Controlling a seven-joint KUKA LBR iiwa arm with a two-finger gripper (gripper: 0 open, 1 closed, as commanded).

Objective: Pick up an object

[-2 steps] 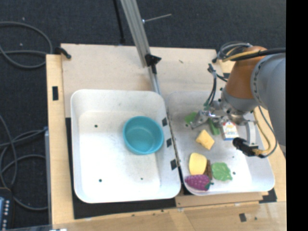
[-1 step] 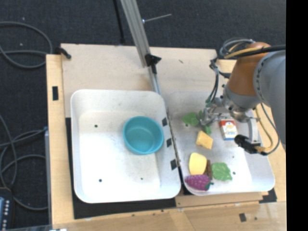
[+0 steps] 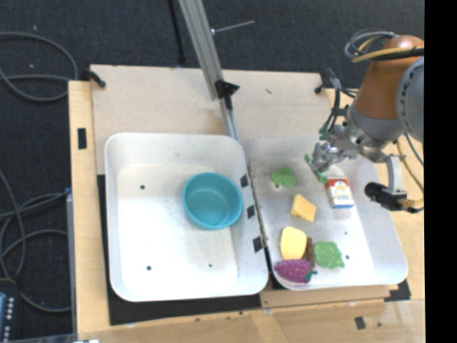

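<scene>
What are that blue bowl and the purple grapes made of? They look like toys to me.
The blue bowl looks like moulded plastic: one even turquoise colour, smooth walls, a soft sheen. The purple grapes also seem plastic or rubbery toy food, judging by the uniform colour and bumpy moulded surface; the picture is too coarse to tell hard from soft.

The pale wooden table (image 3: 153, 95) carries two shallow white plastic bins side by side, left (image 3: 128, 263) and right (image 3: 375, 252)

The teal bowl (image 3: 212, 200) looks like smooth, glossy plastic. Both white bins (image 3: 128, 170) appear matt plastic, faintly speckled. The bench (image 3: 157, 98) resembles pale wood.
</scene>
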